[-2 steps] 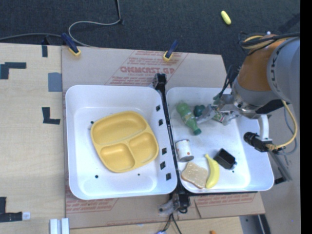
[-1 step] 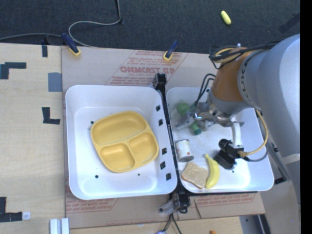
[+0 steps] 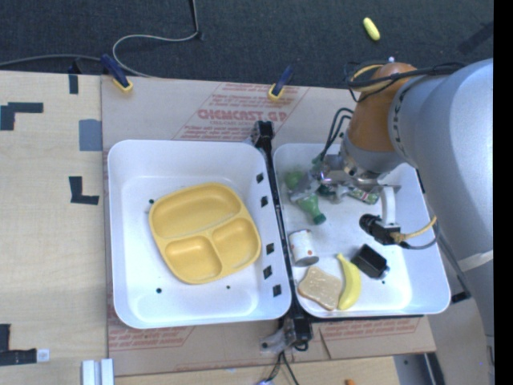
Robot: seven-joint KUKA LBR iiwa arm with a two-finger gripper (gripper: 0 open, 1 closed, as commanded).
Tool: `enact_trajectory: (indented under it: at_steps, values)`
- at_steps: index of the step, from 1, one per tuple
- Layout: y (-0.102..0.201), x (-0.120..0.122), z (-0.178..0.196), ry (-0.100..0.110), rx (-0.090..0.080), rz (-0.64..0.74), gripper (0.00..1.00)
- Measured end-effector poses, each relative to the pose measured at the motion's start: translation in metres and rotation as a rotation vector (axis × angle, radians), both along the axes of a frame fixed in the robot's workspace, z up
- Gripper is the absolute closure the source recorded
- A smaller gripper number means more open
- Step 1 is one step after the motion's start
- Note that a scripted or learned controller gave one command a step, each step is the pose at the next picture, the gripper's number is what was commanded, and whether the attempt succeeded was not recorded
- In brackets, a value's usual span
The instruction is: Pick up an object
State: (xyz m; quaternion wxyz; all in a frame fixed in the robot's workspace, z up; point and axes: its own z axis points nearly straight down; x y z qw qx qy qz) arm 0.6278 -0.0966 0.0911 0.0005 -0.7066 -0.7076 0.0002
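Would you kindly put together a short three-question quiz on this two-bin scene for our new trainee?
1. True or false: the yellow divided plate lies in the same bin as the banana.
2. Which item lies directly beside the banana, touching it?
A. the slice of bread
B. the small white cup
C. the green object
3. Fill in: the gripper is over the ______ bin, near the green object.

Key:
1. False: the plate is alone in the left bin; the banana is in the right bin.
2. A
3. right
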Motion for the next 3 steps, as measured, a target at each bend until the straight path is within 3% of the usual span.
enact_trajectory:
  at_steps: [1,2,3]
  values:
    - [-0.003,0.023,-0.008,0.045,0.002,-0.01,0.0]
    - [-0.003,0.022,0.001,0.049,0.001,-0.008,1.0]
    - [0.058,-0.048,0.093,-0.001,0.0,0.001,1.0]
